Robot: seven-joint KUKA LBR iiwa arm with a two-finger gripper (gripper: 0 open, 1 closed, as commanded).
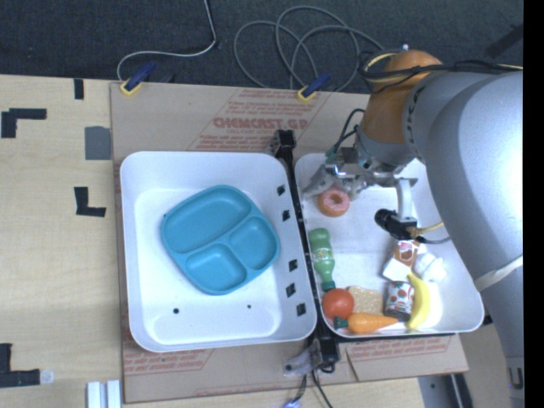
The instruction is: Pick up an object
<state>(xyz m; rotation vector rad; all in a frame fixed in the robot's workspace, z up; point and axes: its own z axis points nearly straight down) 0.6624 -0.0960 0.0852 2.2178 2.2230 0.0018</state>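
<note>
A cardboard-covered bench (238, 121) carried two white bins. In the right bin (470, 304), the gripper (340, 175) hung at the upper left; its opening could not be told. A doughnut (333, 201) lay just at its six o'clock.

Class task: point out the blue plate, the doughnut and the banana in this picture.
Blue plate (223, 238): camera view, on the ridge between its compartments.
Doughnut (333, 201): camera view, on its pink icing.
Banana (422, 299): camera view, on the middle of its yellow curve.
</note>
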